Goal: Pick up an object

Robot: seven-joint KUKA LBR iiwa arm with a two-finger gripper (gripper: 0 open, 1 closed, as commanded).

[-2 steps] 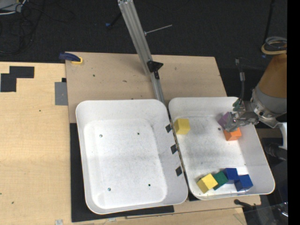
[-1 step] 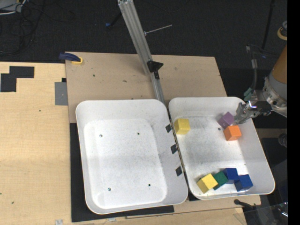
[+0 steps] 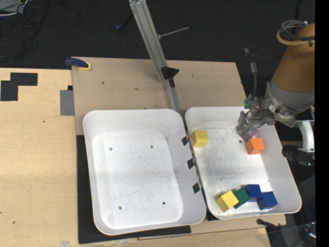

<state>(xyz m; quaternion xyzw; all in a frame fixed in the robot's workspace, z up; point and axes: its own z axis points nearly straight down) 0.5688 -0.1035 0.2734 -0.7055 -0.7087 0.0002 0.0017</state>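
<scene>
The arm (image 3: 294, 71) reached in from the right and hung over the far part of the right bin (image 3: 288, 181), with its gripper (image 3: 249, 129) low above the bin floor. A small purple block (image 3: 252, 133) sat right at the fingertips, partly hidden by them, and whether it was between the fingers or merely lying under them could not be told; nor could it be told how far apart the fingers stood. Just beside the purple block, on its near right, an orange block (image 3: 255, 145) rested on the bin floor, touching or almost touching it. A yellow block (image 3: 200, 138) lay alone at the far left of the same bin, close to the wall shared with the other bin. Along the near edge of the right bin a cluster of blocks lay together: a second yellow block (image 3: 225, 200) at the left, a green block (image 3: 240, 196) against it, then a blue block (image 3: 253, 191) and another blue block (image 3: 267, 200) at the right end. The left bin (image 3: 103, 125) stood just beside the right one, their rims meeting along the middle. A slanted metal rail (image 3: 152, 42) rose from the far side of the bench (image 3: 123, 84) toward the far left.
</scene>
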